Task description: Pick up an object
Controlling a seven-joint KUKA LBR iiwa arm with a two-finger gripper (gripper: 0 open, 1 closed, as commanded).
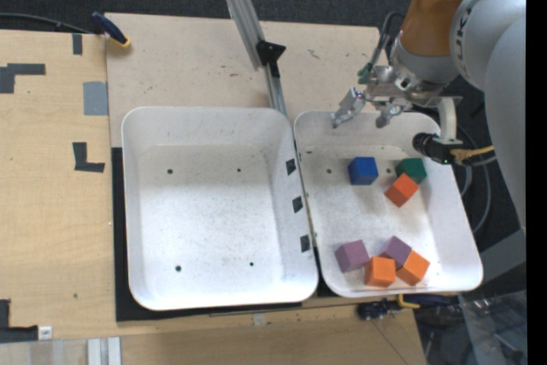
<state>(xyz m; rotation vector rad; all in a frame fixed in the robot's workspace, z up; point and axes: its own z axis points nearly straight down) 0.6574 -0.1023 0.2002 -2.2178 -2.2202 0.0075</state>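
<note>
The right bin (444,209) holds several small blocks. A blue cube (362,170) lies near its far middle, with a green block (413,168) and an orange block (401,190) to its right. Near the front edge sit two purple blocks (351,255) (396,250) and two orange blocks (380,271) (414,267). My gripper (364,113) hangs over the bin's far rim, above and behind the blue cube. Its two fingers (345,115) are spread apart with nothing between them.
The left bin (141,184) lies beside the right one, sharing a middle wall. A slanted metal rail (244,4) runs down to the bins' far junction. The grey arm with its orange band (444,4) fills the upper right. Cables trail along the right bin's far right side.
</note>
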